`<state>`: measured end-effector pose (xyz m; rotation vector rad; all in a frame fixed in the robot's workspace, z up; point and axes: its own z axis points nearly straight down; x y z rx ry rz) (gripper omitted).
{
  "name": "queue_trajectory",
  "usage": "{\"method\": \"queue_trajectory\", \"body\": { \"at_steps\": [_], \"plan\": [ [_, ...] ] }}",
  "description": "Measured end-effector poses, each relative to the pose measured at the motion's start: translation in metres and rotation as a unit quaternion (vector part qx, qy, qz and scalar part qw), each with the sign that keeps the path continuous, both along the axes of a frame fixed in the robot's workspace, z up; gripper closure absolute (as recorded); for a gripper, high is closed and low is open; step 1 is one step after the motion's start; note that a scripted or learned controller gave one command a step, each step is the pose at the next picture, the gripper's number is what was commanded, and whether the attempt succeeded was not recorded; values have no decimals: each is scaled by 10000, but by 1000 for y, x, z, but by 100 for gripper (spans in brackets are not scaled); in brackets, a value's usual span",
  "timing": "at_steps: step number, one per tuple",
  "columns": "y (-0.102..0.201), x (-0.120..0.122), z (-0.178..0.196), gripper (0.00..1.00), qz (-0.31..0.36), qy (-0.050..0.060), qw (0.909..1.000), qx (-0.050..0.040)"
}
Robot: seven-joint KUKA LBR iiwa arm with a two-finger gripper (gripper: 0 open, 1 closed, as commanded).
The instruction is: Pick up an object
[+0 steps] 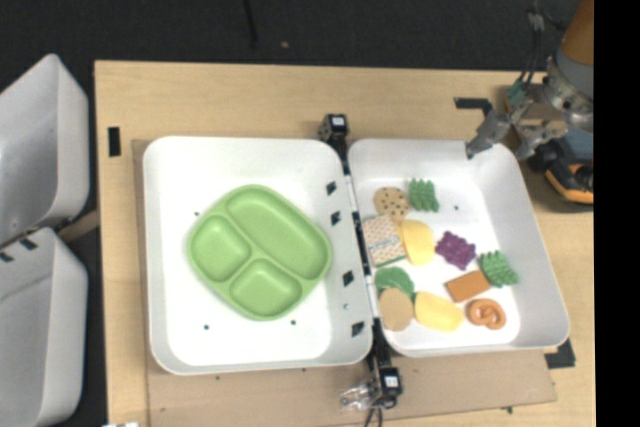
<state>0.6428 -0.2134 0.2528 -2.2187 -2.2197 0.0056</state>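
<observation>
My gripper [473, 123] hangs over the far right corner of the right bin [535, 245], open, with nothing between its fingers. Several toy foods lie in that bin: a cookie [391, 202], a green leafy piece [423, 195], a patterned cracker [381, 237], a yellow lemon [417, 242], purple grapes [455, 249], another green piece [497, 268], a brown block [467, 286], a pretzel [486, 314], a yellow lump [438, 311] and a tan lump [396, 309]. All of them lie nearer the camera than the gripper and apart from it.
The left bin [170, 315] holds a green divided plate [260, 251]. A ridge with black clips [351, 245] separates the two bins. The arm's wrist [560, 105] comes in from the right above the wooden bench [220, 95].
</observation>
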Motion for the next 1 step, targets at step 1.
{"method": "queue_trajectory", "body": {
  "at_steps": [1],
  "plan": [
    [92, -44, -141, 0, 11, 1, 10000, -17]
  ]
}}
